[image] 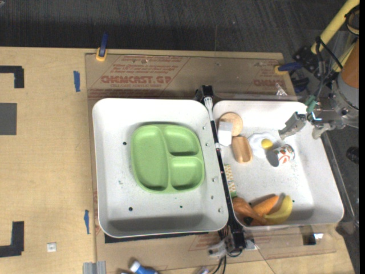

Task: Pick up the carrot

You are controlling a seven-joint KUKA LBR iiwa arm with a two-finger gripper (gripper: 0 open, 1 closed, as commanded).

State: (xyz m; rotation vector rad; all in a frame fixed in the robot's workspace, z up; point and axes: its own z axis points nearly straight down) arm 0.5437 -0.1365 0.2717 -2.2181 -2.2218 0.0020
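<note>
- The carrot (258,206) lies in the right bin (319,207), at its near left corner, close to the wall between the two bins. It is orange and rests on the bin floor.
- A yellow banana (283,208) lies just beside the carrot, on its right, and seems to touch it.
- The end effector (290,125) is at the far right part of the same bin, well apart from the carrot. It hangs near a small white and red object (281,154) and a yellow and white toy like a fried egg (263,142).
- Nothing is seen between its fingers, so it holds no object. Whether the fingers are spread or closed, the picture does not show clearly; it cannot be told.
- The left bin (108,170) carries a green divided plate (168,156), which has no part in the task.
- Two brown bread-like pieces (235,135) lie at the far left of the right bin.
- Judgement: the task seems to be at its beginning. The carrot is not yet grasped and not lifted.
- What is left: the arm must travel toward the near left corner, come down over the carrot, close on it and raise it. The banana and the bin wall so close may make the grasp difficult.
</note>
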